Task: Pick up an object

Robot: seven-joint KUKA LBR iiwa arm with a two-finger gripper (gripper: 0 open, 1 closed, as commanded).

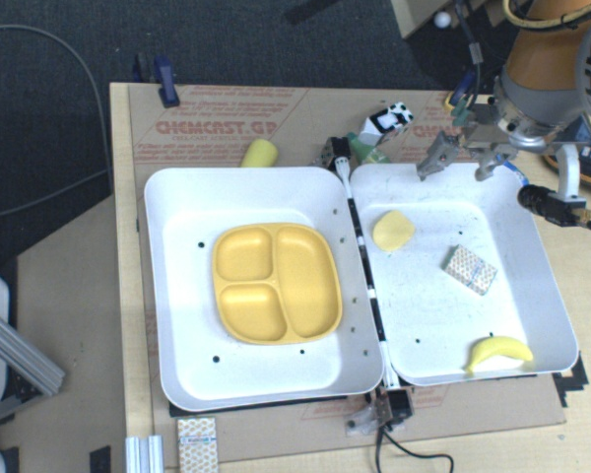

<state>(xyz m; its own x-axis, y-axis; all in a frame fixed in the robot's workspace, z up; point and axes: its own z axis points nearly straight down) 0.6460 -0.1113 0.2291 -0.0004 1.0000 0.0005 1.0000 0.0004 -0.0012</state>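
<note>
Camera view shows my claw (460,163) spread wide with nothing between its fingers, poised over the far rim of the right bin (532,264), where a yellow disc (393,231), a patterned packet (470,268) and a banana (499,353) lie well apart.

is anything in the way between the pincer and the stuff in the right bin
Nothing visible blocks it. The pincer sits above the right bin's far rim. The yellow round piece, patterned packet and banana lie spread apart on the bin floor, uncovered.
</note>
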